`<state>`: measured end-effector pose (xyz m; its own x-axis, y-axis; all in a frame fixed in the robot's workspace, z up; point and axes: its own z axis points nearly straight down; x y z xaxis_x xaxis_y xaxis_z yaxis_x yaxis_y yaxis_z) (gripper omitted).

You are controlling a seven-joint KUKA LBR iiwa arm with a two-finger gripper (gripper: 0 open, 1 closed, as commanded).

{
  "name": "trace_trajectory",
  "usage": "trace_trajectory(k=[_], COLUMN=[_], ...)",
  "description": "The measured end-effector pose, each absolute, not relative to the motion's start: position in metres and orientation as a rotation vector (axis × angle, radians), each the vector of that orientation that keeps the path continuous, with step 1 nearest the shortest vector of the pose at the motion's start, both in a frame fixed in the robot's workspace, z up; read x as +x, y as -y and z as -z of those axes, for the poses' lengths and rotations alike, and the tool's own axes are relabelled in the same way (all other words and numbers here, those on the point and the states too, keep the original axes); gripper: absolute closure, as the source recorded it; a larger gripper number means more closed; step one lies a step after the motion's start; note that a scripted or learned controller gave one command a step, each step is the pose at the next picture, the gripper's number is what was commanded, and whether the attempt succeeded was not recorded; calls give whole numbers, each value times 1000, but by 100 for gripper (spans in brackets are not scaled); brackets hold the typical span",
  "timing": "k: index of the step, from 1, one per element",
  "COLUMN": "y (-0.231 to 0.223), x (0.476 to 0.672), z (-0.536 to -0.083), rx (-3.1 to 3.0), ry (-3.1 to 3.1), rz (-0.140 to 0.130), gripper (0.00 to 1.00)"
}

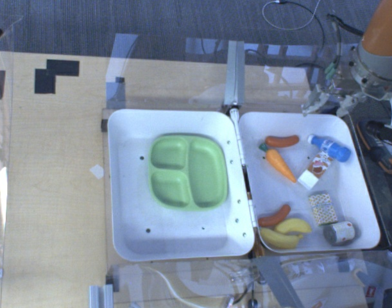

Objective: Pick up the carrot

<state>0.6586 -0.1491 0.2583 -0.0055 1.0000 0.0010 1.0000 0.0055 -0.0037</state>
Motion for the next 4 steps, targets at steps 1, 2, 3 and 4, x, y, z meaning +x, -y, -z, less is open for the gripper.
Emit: trace_trajectory(k=[1,2,3,4], y=[97,83,81,63], x=[673,618,619,646], z=[-104,-88,-99,-184], rx=[-2364,-2149,-2146,-2425], ry=[2089,2300,2303,1998], rz=[15,10,16,0], gripper=[0,0,100,100])
